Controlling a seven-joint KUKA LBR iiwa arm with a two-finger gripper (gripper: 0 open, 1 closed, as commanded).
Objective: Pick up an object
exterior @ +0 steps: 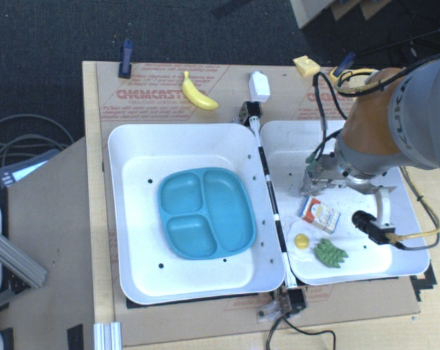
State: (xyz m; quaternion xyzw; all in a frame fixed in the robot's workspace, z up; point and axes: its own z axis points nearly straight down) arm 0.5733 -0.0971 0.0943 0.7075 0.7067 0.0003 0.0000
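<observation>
In the right bin (292, 141), a small white, red and blue packet (320, 215) lies near the middle. A little yellow piece (301, 240) and a green leafy toy (330, 254) lie near the front rim. My gripper (316, 183) hangs low over the bin floor, just behind the packet and slightly to its left. Nothing shows between its tips. The grey arm with its orange band (373, 122) reaches in from the right and hides the bin's back right part.
The left bin (132, 159) holds a blue divided plate (205, 211). On the bench behind the bins lie a banana (198, 93), a white block (260, 86), a yellow piece (305, 65) and a blue clip (125, 57).
</observation>
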